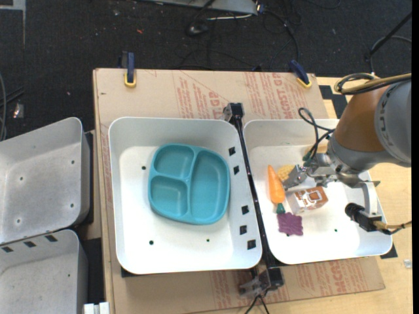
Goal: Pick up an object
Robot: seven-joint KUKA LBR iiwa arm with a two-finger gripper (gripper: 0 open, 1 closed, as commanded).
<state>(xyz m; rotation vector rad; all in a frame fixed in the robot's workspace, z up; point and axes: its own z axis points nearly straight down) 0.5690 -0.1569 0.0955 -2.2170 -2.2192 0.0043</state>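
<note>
Nearest the camera, the front lip of the left bin and the right bin sit side by side on a cardboard-covered bench, a black divider strip running between them.

Right bin, front to back: a purple toy piece lies flat on the floor near the left wall. Just behind it, a carrot — orange, green end toward the camera — lies lengthwise along the left wall. Beside the carrot to the right, a small brown-and-white box sits tilted. A yellow item is partly hidden just behind the carrot's tip.

The gripper is down low over this cluster, right above the box and next to the yellow item. Finger state — cannot tell, the metal parts blur into the objects. Nothing visibly lifted. The grey arm with the orange band comes in from the right.

Left bin: a teal divided plate lies flat in the middle, three compartments.

Farther back, two clamps on the bench's rear edge, then dark floor with cables.
</note>
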